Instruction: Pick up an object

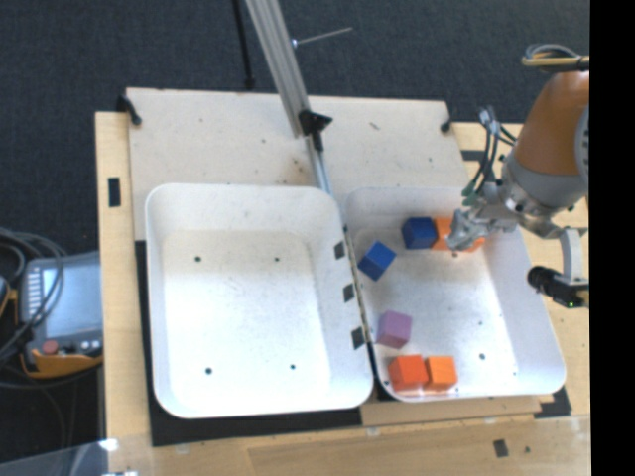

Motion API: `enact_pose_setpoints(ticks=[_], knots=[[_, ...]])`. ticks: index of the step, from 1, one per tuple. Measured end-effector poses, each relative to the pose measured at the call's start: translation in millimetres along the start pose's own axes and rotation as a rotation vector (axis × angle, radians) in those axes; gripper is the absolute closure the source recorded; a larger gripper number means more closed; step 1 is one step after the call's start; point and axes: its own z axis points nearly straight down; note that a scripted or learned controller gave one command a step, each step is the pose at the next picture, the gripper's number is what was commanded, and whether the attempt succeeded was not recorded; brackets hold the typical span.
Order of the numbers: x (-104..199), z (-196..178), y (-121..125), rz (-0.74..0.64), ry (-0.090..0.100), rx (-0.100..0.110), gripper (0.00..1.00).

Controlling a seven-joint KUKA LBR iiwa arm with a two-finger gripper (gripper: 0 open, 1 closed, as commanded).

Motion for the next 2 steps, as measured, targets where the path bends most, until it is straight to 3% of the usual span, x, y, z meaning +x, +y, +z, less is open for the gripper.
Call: enact_pose_setpoints(ticks=[2], knots=[[106.3,-15.8,-24.5,-0.006,0.003,0.004,1.00]])
